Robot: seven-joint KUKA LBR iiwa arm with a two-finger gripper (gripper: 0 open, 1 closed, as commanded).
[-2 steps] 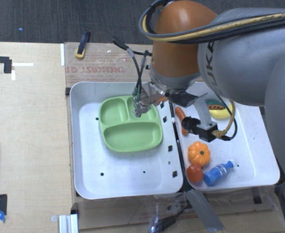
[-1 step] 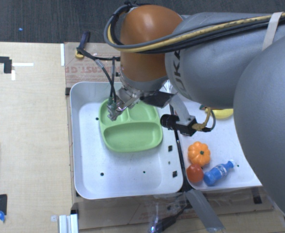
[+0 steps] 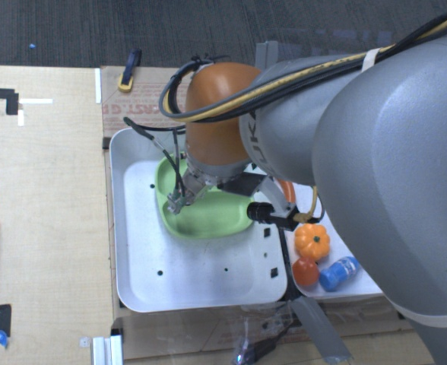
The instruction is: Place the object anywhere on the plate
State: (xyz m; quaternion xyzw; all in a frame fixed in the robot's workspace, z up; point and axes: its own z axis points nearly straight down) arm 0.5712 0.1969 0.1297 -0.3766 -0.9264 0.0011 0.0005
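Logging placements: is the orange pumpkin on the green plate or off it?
Off it. The pumpkin lies in the right bin beside a red thing, while the green plate sits in the left bin.

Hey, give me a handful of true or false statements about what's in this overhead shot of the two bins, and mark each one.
1. The plate is green. True.
2. The plate lies in the bin on the view's left. True.
3. The tool hangs over the orange pumpkin. False: it is over the plate's left part, and the pumpkin lies in the other bin.
4. A blue object lies beside a red one. True.
5. The pumpkin rests on the plate. False: it is apart from the plate, in the view's right bin.
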